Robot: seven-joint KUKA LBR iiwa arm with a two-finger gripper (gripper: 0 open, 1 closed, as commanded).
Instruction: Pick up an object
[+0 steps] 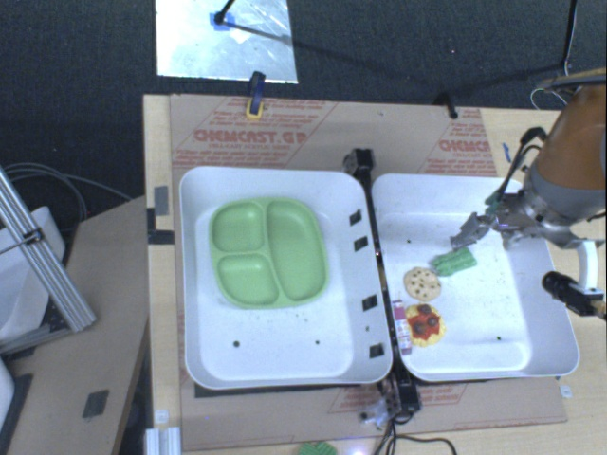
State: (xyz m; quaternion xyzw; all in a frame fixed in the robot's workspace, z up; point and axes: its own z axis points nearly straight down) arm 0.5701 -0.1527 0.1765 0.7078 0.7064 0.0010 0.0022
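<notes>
Green toy block lying flat on the floor of the right white bin, not lifted yet. Just below it, a cookie, and lower down a little pizza toy beside a small red packet. Gripper low in that bin, just above the block's upper end, fingers spread a little with nothing between them. Nothing picked up so far. Left to do: close on one toy and lift. Green tray sitting in the left bin.
</notes>
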